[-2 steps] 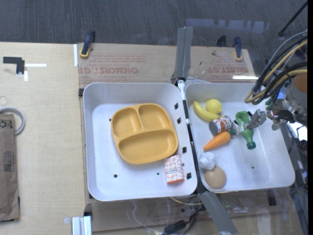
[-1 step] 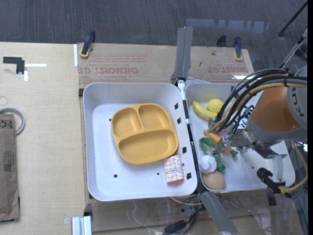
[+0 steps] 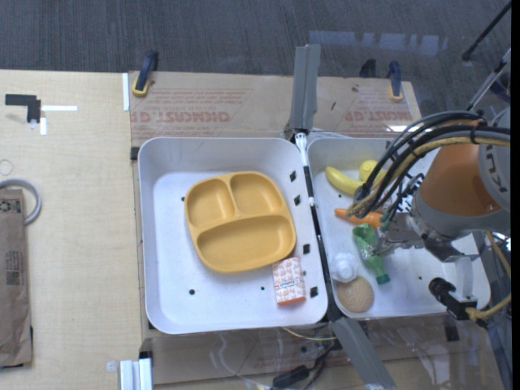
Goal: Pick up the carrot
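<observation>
The orange carrot [image 3: 358, 214] lies in the right white bin [image 3: 406, 303], near its left wall, just below a yellow banana [image 3: 344, 179]. Black cables from the arm cross over part of the carrot. My gripper [image 3: 390, 236] hangs low in the right bin, just to the right of the carrot and over a green item [image 3: 370, 248]. The arm's orange band [image 3: 459, 181] and wrist cover the bin's right half.
A white cap-like object [image 3: 344, 265] and a round tan cookie [image 3: 355, 296] lie at the right bin's front left. The left bin [image 3: 162, 242] holds a yellow divided plate [image 3: 240, 220] and a small orange-and-white box [image 3: 288, 282]. A brown bag [image 3: 12, 275] lies far left.
</observation>
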Controlling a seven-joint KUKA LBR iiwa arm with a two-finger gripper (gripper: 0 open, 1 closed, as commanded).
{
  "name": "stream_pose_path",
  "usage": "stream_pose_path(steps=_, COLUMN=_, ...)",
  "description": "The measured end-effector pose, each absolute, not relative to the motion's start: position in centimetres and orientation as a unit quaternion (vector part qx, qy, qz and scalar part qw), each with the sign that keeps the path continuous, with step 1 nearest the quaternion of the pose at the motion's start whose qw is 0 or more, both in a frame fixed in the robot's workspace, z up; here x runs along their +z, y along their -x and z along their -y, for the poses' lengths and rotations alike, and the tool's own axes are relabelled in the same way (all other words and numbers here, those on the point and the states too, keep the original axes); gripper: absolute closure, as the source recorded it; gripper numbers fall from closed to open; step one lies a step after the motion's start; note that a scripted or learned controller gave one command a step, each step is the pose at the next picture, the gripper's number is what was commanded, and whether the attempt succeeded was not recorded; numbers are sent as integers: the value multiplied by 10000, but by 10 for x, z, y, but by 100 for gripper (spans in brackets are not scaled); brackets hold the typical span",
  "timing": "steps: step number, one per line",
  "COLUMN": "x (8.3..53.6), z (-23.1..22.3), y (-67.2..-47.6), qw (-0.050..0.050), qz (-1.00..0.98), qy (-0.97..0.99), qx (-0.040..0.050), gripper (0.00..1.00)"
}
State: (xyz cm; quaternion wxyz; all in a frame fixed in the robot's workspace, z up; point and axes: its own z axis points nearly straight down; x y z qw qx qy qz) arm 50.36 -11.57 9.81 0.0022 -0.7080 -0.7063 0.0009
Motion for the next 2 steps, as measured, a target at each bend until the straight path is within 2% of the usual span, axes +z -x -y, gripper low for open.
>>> stream_pose_path(steps=1, x=98, z=116, y=-504, qw=17, qz=7062, qy=7080, qx=11, gripper=0)
stream_pose_path(steps=2, x=142, z=145, y=-549, qw=15, qz=7393, qy=6734, qx=19, gripper=0)
